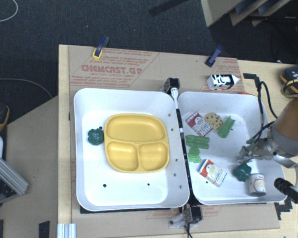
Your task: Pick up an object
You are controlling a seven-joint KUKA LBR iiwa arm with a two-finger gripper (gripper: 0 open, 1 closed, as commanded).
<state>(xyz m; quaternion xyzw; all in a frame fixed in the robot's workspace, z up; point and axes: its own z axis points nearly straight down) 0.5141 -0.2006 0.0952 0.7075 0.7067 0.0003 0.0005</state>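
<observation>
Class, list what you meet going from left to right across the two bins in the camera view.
Dark green toy → yellow divided tray → light green pieces → round cookie → green block → dark green object → small can.

A dark grey carpeted floor (pixel 70 12) fills the top and left of the view, with a thin pale cable (pixel 6 8) looped on it at the upper left. The counter (pixel 137 65) is a light wooden board carrying a brown cardboard sheet printed in red letters, held at its far edge by a yellow-tipped clamp (pixel 99 48) and a blue clamp (pixel 213 55). At the top right stands a pale boxy piece of furniture (pixel 234 8), perhaps a cabinet. An aluminium rail (pixel 7 171) runs along the lower left. The light is even and soft.
</observation>
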